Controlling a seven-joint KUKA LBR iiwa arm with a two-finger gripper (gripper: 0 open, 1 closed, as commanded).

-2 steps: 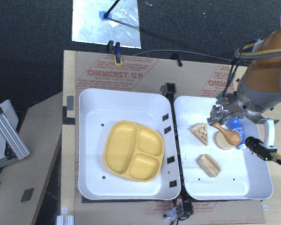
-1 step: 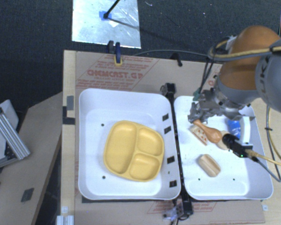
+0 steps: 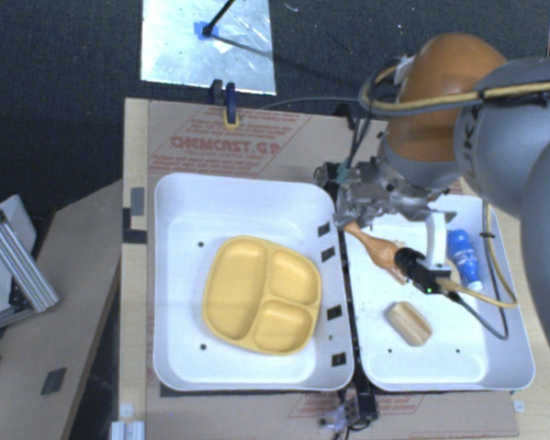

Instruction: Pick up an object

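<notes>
The arm reaches in from the right and sits low over the back-left corner of the right bin. The gripper is near the divider between the bins, but its state can't be told; it's too tucked under the wrist.

An orange-brown toy w/ a black end lies just below the gripper, maybe touching, can't tell. A blue bottle lies near the bin's back right, and a tan block sits nearer the front, apart from both. The left bin holds a yellow tray.

Judged progress: approach about done, pick not. Nothing looks lifted; all objs rest on bin floors. Left to do: close on sth, prob the toy, and raise it.
</notes>
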